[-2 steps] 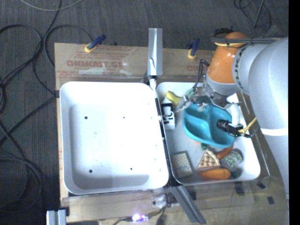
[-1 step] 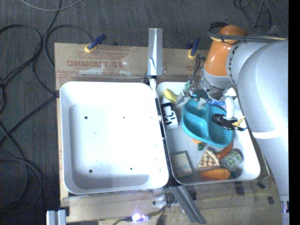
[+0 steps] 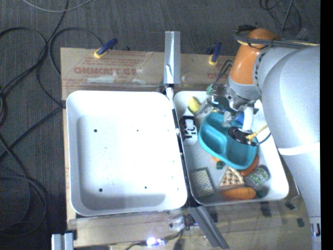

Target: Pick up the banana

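I hung low over the right bin's [image 3: 283, 184] far edge; my gripper [image 3: 221, 104] was too hidden to read. The banana [image 3: 194, 104] lay in its far left corner.

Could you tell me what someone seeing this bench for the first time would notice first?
Most likely the grey arm with its orange band, reaching down into the right bin, where a jumble of objects lies around a bright blue bowl-like container. Next, the bare white left bin beside it. The yellow banana sits at the right bin's far left corner, next to the gripper.
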Tool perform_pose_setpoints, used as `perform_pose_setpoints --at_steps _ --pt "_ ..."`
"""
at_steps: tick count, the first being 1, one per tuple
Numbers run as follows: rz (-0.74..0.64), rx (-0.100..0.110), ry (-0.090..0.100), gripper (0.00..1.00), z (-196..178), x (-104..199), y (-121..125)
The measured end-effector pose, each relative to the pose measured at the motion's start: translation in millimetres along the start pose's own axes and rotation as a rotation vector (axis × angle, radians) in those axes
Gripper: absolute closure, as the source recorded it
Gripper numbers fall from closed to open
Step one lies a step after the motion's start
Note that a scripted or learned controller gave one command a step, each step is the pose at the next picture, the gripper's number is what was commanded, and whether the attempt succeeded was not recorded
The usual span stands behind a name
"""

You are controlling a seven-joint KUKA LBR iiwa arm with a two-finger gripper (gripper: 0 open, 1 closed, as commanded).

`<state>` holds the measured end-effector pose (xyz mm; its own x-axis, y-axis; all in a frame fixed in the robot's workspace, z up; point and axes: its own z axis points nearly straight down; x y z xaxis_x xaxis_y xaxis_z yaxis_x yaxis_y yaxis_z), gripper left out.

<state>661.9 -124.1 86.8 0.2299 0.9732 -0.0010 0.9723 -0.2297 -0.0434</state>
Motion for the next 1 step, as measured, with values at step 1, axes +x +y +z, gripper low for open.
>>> perform_pose_setpoints --at_steps 1 --pt "0.16 0.002 -0.002 0.0 -9.1 -5.8 -3.0"
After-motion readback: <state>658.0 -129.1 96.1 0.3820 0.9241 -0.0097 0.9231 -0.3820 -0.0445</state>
